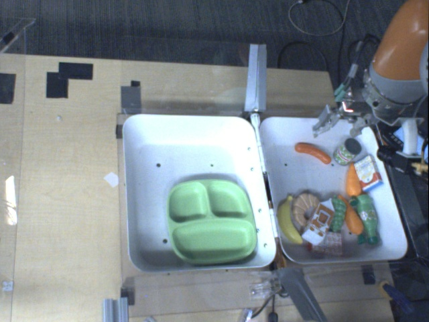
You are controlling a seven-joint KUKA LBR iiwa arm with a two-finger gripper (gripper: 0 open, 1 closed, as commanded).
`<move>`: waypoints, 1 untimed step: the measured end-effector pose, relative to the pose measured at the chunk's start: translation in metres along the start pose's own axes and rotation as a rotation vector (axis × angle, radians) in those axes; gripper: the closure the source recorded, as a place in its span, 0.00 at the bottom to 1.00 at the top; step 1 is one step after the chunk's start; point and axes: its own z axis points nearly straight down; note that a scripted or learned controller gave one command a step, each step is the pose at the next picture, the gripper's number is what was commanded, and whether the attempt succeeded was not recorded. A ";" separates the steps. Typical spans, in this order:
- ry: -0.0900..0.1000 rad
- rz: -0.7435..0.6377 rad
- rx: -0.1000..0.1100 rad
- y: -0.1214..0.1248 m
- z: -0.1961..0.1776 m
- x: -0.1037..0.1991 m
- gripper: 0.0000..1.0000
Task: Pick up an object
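The pale wooden surface (pixel 60 200) carries two shallow white bins side by side: the left bin (pixel 141 180) and the right bin (pixel 281 139) (rims touching), plus black tape marks (pixel 67 78) at its far-left corner.

Green divided tray (pixel 212 221) is sitting in the white left bin (pixel 144 180). Right bin (pixel 288 136) is showing an orange sausage (pixel 313 152) at 12 o'clock, yellow banana (pixel 288 221) at 7.
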 end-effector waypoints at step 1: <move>0.001 0.001 0.001 0.045 0.144 0.023 0.00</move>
